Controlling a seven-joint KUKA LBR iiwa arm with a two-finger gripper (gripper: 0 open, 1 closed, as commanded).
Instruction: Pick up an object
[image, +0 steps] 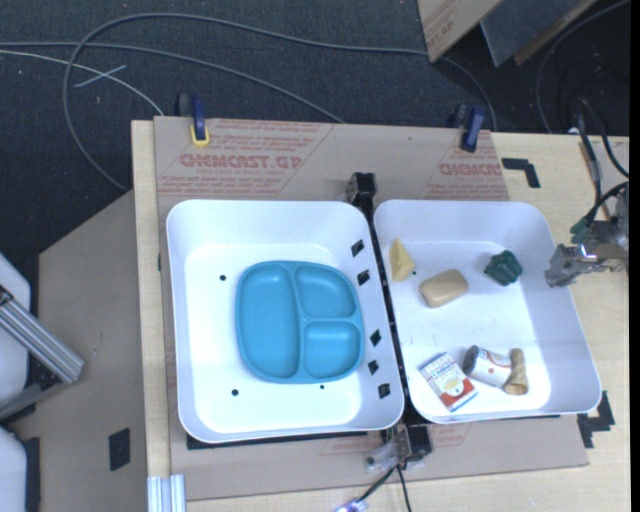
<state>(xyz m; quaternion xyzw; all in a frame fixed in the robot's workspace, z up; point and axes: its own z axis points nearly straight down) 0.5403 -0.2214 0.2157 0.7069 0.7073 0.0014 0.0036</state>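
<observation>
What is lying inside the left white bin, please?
Inside the left white bin lies a blue divided plate with three compartments. The bin floor under the plate is covered.

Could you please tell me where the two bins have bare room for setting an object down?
Left bin: only a margin around the blue tray. Right bin: open floor between the green object and the can; crowded near its lower edge.

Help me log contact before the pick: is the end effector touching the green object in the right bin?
Apart. The camera view shows bare white bin floor between the end effector at the rim and the green object.
</observation>
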